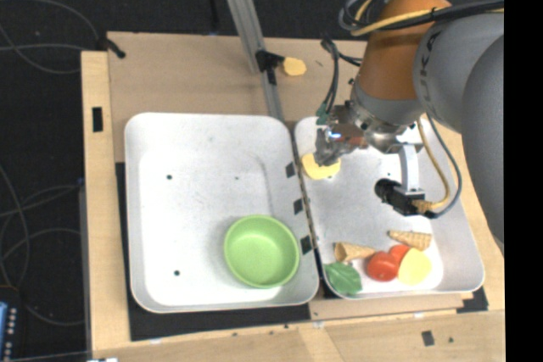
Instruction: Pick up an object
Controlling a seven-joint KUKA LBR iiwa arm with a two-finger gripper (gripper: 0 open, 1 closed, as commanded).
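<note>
We see the gripper (327, 150) low over the right bin (361, 195), at a pale yellow piece (321, 169) near its left wall.

The piece lies just under the fingertips and seems to touch them, but the wrist hides the fingers, so we cannot tell if they are open or closed, or if they hold it. At the front of this bin we see two cones (352, 251) (411, 240), a red piece (383, 264), a yellow fruit (415, 268) and a green leaf (344, 276), close together. In the left bin (187, 174) a green bowl (261, 250) stands upright near the front right corner. A small yellow thing (294, 66) lies on the bench (170, 64) behind the bins.
</note>
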